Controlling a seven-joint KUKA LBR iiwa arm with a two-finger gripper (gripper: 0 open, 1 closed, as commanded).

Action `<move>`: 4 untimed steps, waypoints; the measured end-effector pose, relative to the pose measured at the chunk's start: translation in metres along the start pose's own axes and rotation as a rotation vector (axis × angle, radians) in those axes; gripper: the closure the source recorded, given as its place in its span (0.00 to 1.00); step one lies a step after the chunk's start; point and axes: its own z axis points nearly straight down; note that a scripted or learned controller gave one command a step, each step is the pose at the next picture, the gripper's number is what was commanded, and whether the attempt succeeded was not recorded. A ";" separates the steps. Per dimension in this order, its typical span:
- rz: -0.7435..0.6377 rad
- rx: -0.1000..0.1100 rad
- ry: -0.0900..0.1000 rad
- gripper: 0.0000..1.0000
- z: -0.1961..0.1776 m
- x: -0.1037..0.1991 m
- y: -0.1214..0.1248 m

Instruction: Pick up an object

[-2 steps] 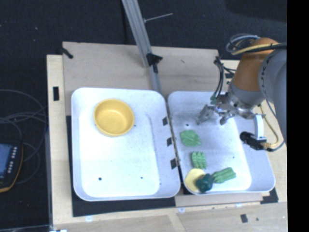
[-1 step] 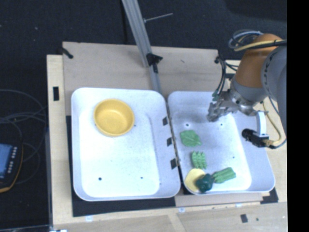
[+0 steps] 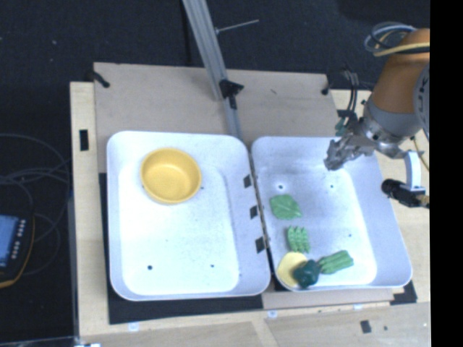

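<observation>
Gripper point(image 3: 336, 158): we see it over the right bin point(image 3: 362, 194), at 1 o'clock; jaw state we cannot tell.
Green objects point(image 3: 285, 207): at 6 o'clock.

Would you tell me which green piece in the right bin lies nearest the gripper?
The uppermost green piece, by the divider; the other two lie lower, toward the bin's front edge.

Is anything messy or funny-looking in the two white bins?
Nothing is spilled or broken. The yellow bowl sits upright by itself in the left bin. The one untidy spot is the near corner of the right bin, where a dark teal piece lies on a small yellow dish, crowded against a green toy.
</observation>
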 end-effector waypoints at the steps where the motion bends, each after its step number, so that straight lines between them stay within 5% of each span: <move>1: 0.000 -0.001 0.000 1.00 -0.064 -0.001 0.003; 2: 0.000 0.005 0.001 1.00 -0.065 -0.002 0.003; 4: -0.003 0.005 0.001 1.00 -0.049 0.091 -0.040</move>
